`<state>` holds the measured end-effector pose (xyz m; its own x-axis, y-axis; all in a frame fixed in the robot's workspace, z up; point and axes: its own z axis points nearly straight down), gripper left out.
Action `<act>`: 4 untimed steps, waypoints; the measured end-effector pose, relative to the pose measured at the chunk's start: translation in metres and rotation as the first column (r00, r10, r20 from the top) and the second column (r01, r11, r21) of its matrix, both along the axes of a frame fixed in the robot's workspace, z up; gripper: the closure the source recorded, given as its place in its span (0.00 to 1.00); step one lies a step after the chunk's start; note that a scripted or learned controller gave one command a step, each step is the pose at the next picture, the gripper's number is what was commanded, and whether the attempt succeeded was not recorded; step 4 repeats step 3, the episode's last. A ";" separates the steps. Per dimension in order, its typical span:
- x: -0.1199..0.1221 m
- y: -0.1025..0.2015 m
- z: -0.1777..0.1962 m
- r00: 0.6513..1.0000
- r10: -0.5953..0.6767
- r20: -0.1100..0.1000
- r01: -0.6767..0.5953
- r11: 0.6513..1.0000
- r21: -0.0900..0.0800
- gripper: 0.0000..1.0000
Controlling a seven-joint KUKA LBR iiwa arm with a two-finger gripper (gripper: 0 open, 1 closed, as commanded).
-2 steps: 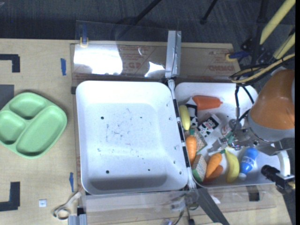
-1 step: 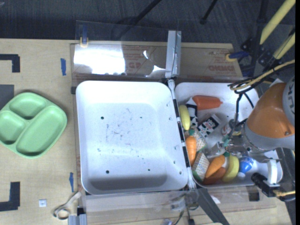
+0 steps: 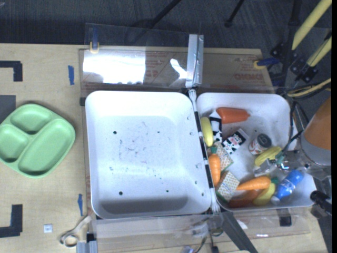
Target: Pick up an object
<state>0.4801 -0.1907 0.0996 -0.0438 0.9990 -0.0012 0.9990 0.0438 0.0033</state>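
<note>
Gripper (image 3: 278,162) low over right bin (image 3: 279,105), its grip state unreadable in the clutter; nearest candidate, a small yellow banana (image 3: 267,154), lies touching or just left of it, long axis slanting up-right (carrot (image 3: 254,183) just below-left).

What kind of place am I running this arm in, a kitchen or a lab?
Most likely a robotics lab: two white bins on a taped-up workbench, toy food such as a carrot piled in one, and stand legs on grey carpet behind.

Two white bins (image 3: 139,101), three carrots (image 3: 232,114), two bananas (image 3: 206,131), one green plate (image 3: 35,139)
</note>
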 end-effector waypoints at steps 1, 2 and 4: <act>0.064 0.003 -0.013 0.998 0.057 0.001 -0.057 0.998 0.000 0.00; 0.066 0.003 -0.002 0.998 0.058 0.006 -0.058 0.998 -0.002 1.00; 0.090 0.032 0.079 0.995 -0.098 -0.002 0.098 0.995 0.000 1.00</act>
